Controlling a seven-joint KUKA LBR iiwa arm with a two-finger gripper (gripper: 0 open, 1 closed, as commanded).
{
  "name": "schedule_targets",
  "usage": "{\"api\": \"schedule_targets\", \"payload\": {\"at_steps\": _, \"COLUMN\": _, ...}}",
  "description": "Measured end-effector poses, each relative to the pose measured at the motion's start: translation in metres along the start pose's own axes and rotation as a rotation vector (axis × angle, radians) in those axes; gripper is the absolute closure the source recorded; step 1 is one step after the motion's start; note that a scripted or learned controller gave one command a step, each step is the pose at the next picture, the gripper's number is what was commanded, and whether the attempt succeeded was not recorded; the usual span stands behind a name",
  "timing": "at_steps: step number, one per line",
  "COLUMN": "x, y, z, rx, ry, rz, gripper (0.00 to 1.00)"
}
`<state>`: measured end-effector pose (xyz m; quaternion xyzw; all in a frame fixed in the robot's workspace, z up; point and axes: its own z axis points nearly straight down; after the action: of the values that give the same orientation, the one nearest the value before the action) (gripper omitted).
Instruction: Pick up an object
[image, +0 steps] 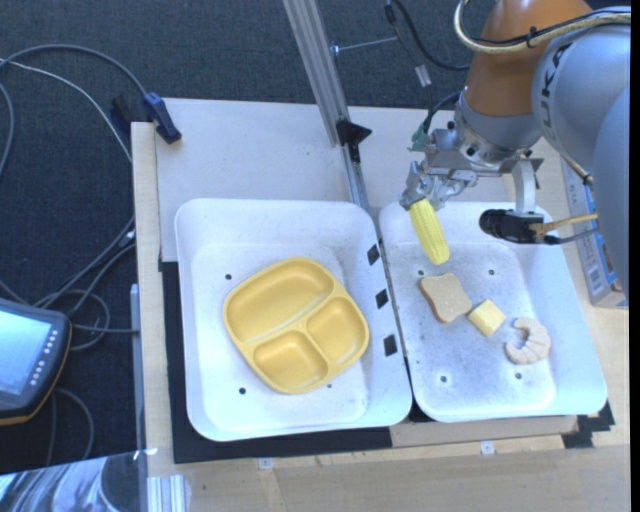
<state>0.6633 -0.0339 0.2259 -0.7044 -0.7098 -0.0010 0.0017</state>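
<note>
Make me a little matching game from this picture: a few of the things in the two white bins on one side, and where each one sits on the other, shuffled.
Things:
1. Yellow divided plate
2. Corn cob
3. Bread slice
4. Shrimp

Places:
A. Nearest the right bin's right wall
B. Right under the gripper, at the right bin's far end
C. Left bin
D. Middle of the right bin, beside a yellow cube

Pairs: 1-C, 2-B, 3-D, 4-A

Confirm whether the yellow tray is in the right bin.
No. The yellow tray lies in the left bin; the right bin holds the bread and other food pieces.
</note>
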Motion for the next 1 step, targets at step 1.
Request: {"api": "schedule_targets", "payload": {"at_steps": 1, "x": 0.0572, "y": 0.0114, "z": -0.0093, "rx": -0.004, "ry": -0.002, "rz": 0.000, "gripper": 1.00}}
